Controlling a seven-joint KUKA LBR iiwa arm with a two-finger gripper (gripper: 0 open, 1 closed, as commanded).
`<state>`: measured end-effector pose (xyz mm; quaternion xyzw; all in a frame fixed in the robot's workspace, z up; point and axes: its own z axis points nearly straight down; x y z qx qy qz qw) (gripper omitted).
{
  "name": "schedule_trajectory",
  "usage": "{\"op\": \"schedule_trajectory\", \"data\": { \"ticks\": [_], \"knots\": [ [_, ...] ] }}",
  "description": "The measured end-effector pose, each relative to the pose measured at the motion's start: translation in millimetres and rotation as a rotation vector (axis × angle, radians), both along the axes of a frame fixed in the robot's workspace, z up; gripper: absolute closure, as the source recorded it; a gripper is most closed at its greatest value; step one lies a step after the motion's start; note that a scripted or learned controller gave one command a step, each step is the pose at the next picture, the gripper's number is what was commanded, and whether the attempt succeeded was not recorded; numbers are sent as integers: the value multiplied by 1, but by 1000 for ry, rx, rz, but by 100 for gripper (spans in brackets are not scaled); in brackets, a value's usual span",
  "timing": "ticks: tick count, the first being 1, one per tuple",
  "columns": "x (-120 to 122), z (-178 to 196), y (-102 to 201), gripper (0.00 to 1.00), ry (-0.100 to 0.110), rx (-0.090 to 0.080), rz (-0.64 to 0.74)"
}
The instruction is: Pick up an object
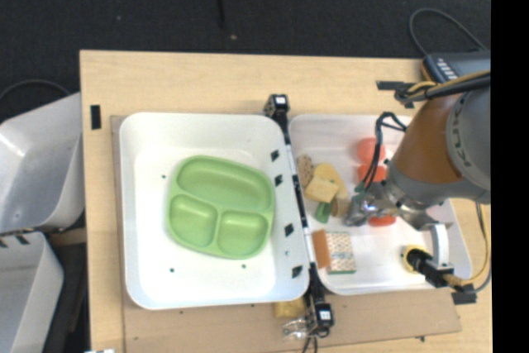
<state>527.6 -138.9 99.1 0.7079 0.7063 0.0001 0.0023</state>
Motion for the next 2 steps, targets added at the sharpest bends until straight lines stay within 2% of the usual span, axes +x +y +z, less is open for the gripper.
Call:
{"op": "schedule_trajectory", "data": {
  "ticks": [1, 2],
  "knots": [
    [-32, 21, -61, 100, 2, 1, 0],
    [-31, 20, -59, 0, 1, 2, 0]
  ]
}}
